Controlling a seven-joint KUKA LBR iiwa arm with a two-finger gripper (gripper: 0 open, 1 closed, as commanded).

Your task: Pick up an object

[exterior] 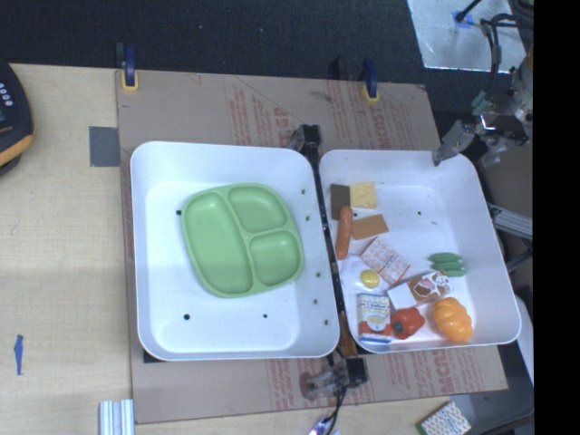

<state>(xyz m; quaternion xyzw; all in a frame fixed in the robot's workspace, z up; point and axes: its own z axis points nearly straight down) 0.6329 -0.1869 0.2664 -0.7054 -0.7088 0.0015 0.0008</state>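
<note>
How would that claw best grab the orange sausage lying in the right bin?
Probably across its middle, from straight above. The sausage lies flat, long and narrow, running up-down in the view, so fingers would close across its short width, though the brown piece lies close on one side.

Bright even overhead light, soft focus, mild glare

I count 2 white bins: the left bin [145,243] and the right bin [480,207]. In the left bin I see 1 green divided plate [243,239] with 3 compartments. In the right bin I count 10 toy foods: 1 brown square [340,198], 1 yellow cheese slice [363,194], 1 sausage [343,232], 1 tan slab [369,227], 1 cracker [385,261], 1 small yellow round piece [370,279], 1 green pea pod [447,263], 1 small carton [372,314], 1 red pepper [408,322] and 1 orange fruit [452,319].
</note>
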